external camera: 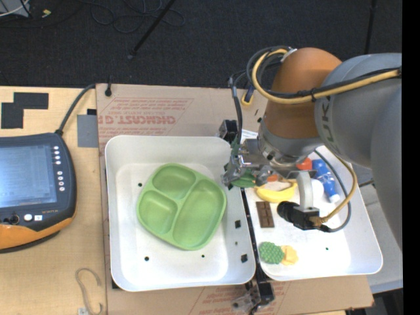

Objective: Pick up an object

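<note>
Arm (pixel 341 117) is seen over the right bin (pixel 357 258); gripper (pixel 244 174) is lowered at the divide between bins, its state cannot be told. Left bin (pixel 125 241) is occupied by a green tray (pixel 182 205); banana (pixel 275 192), brown bar (pixel 264 214), green toy (pixel 270 252) are seen in the right bin.

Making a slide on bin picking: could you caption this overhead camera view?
KUKA arm's gripper low at the right bin's inner edge, near a banana; green divided plate in the left bin.

Upside-down red print, unreadable, on the cardboard sheet (pixel 164 113) behind the bins.
</note>
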Robot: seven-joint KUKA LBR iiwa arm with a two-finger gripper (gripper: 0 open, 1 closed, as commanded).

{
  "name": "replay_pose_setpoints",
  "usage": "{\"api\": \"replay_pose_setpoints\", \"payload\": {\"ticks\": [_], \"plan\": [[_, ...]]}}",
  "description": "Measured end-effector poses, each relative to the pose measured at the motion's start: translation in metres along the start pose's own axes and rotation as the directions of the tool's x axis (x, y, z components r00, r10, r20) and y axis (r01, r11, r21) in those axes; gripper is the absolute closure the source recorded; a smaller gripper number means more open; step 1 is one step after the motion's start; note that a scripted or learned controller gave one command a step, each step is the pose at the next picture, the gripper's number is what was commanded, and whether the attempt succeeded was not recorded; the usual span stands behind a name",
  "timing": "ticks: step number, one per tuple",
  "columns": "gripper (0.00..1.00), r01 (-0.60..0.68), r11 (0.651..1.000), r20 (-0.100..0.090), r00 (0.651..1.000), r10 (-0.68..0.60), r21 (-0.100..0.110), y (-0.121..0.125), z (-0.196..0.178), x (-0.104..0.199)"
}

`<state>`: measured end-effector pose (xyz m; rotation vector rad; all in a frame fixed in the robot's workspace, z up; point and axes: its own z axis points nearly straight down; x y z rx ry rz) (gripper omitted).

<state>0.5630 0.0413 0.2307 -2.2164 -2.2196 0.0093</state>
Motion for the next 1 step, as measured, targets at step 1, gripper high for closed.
{"api": "replay_pose_setpoints", "payload": {"ticks": [1], "plan": [[1.00, -0.001, 1.000, 0.000, 1.000, 0.001, 0.001, -0.0069, 0.0004, 0.0014]]}}
